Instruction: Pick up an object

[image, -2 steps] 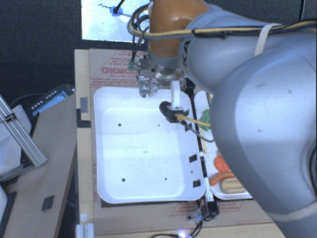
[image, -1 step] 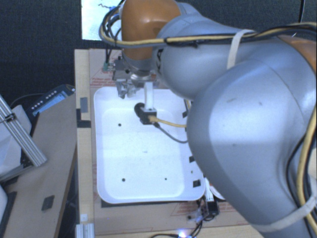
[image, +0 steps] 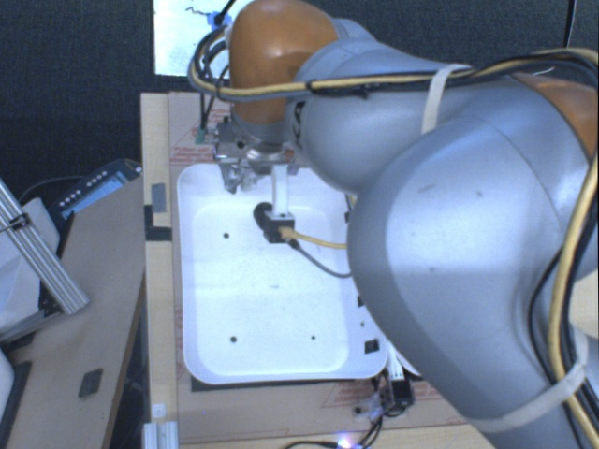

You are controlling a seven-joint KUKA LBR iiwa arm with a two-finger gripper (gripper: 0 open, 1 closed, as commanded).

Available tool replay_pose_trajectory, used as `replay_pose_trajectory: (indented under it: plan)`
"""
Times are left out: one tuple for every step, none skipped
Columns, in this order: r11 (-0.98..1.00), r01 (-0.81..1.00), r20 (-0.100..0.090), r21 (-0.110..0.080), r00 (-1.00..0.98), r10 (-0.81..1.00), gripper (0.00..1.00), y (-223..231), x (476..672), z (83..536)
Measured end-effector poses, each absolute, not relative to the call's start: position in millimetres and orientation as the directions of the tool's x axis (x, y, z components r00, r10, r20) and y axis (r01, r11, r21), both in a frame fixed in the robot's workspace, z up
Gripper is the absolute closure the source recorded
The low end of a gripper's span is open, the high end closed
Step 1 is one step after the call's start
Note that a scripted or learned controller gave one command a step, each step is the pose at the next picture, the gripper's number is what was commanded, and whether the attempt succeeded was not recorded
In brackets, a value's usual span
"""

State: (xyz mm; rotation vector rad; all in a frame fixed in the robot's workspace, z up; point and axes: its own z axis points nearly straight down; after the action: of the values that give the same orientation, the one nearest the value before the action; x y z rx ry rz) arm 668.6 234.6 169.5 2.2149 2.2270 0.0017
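On my feed I see a sheet of white paper [image: 187,21] with a faint blue scribble, up against the dark back wall. At far left a dark handheld controller [image: 94,187] with a row of buttons lies tilted beside an aluminium rail [image: 42,260]. A small dark square [image: 91,383] sits on the tan bench [image: 94,325].
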Motion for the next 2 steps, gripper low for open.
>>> replay_pose_trajectory:
  plan:
    - [0.006,1.000,0.000,0.001,-0.006,1.000,1.00,235,668.5,153]
    - [0.006,1.000,0.000,0.000,-0.006,1.000,1.00,235,668.3,126]
